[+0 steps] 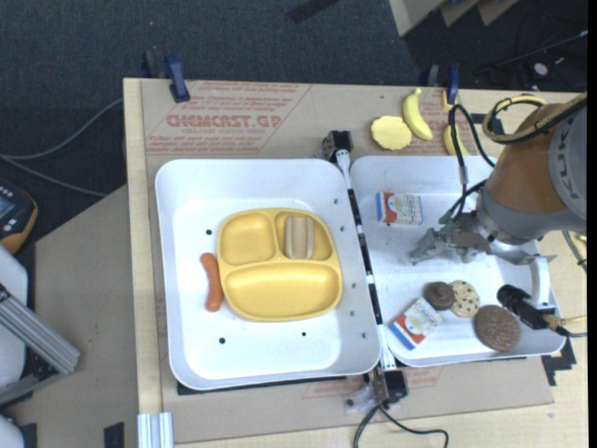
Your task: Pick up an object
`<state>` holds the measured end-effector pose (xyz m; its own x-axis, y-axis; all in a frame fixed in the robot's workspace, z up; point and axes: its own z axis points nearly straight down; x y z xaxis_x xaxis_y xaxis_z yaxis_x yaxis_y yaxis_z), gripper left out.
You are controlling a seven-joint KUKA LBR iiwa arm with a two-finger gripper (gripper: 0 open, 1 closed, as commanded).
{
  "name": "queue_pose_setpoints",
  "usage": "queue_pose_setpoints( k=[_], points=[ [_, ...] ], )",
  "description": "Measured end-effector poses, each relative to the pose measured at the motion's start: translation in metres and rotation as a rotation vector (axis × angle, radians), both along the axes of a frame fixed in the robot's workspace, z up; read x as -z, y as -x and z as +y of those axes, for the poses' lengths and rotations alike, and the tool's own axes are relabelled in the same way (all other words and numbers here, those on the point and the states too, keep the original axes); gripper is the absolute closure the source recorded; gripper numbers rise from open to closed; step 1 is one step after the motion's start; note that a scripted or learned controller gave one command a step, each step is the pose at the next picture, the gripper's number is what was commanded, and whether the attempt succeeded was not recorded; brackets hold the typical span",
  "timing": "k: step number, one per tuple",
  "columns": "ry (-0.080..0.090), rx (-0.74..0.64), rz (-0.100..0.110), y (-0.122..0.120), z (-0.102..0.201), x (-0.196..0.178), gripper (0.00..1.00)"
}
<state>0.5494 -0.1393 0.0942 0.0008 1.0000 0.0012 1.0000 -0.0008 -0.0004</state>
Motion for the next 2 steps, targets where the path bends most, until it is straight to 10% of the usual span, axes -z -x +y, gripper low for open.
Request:
queue_pose_setpoints(
  k=[1, 2],
  points=[
    [0.004, 0.000, -0.008, 0.0593, 0.0077, 0.0071, 0.00],
    [0.002, 0.000, -0.004, 0.0595, 0.0087, -0.0003, 1.00]
  ],
)
